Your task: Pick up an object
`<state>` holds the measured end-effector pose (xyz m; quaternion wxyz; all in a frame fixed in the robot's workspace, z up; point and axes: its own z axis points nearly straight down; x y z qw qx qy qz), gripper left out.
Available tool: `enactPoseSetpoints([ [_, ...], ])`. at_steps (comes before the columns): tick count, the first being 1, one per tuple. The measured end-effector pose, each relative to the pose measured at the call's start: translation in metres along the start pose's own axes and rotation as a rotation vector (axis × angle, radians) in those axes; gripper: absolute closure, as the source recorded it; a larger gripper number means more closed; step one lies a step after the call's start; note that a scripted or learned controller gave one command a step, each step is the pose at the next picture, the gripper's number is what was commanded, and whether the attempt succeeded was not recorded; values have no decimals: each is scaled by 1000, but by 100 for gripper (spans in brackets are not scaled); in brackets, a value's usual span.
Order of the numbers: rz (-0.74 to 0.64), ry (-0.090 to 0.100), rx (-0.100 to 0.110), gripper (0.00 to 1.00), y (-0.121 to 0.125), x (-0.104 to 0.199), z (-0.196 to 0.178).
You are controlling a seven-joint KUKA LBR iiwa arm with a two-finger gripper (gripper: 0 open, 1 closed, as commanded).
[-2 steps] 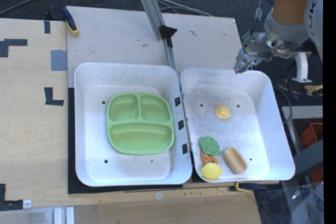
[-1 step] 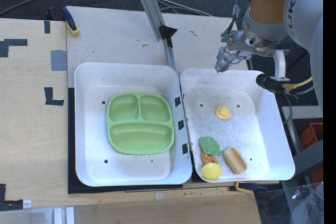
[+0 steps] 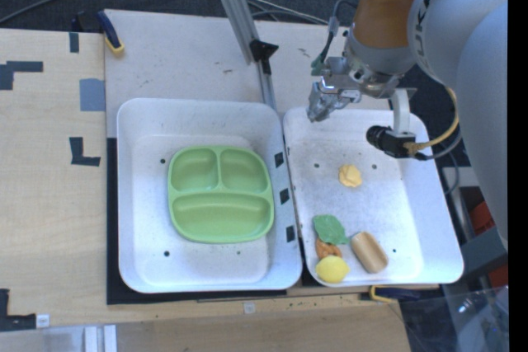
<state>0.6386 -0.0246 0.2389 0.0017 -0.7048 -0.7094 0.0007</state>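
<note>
In the right bin (image 3: 412,202) lie a small pale-yellow lump (image 3: 351,176) near the middle, and at the front a green leaf-shaped piece (image 3: 329,227), an orange piece (image 3: 327,249) under it, a yellow lemon-like ball (image 3: 332,269) and a tan bread roll (image 3: 369,251). My gripper (image 3: 318,112) hangs over the far left corner of that bin, well behind the yellow lump. Nothing shows between its fingers.
The left bin (image 3: 136,202) holds a green divided plate (image 3: 220,194). A slanted metal pole (image 3: 235,0) rises behind the bins. A black cable end (image 3: 388,140) hangs over the right bin's far side. A blue and yellow clamp (image 3: 110,32) sits at the bench's back left.
</note>
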Motion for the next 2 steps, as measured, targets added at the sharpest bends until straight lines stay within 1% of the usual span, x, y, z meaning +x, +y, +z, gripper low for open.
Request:
enactPoseSetpoints([
  [1,-1,0,-2,100,-7,53,-7],
  [2,0,-1,0,100,-7,109,9],
])
